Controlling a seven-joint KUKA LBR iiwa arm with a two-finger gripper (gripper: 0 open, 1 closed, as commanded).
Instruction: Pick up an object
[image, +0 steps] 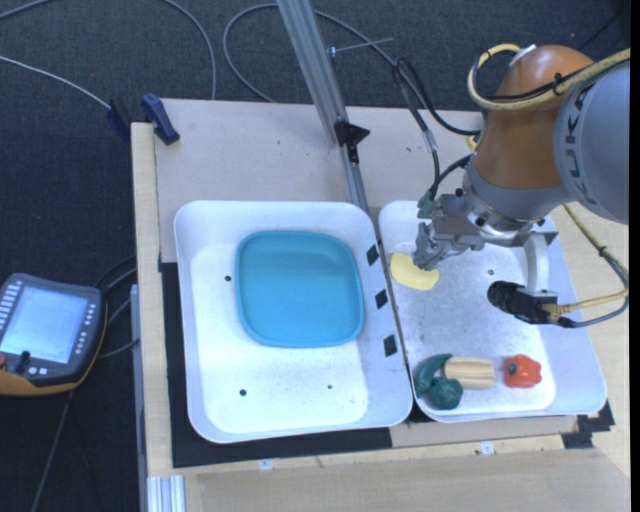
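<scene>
My gripper (430, 255) hangs low over the back left part of the right bin (575, 340), right above a pale yellow object (413, 273) that lies against the bin's left wall. The wrist hides the fingertips and where they meet the yellow object. At the front of the same bin lie a dark green object (438, 381), a tan cylinder (470, 372) and a red tomato-like object (521, 371), side by side.
The left bin (200, 300) holds a blue square plate (298, 287). A slanted metal pole (325, 90) runs from the back down to the gap between the bins. A black camera unit (520, 299) juts from the wrist over the right bin. A teach pendant (45, 330) lies off the bench, left.
</scene>
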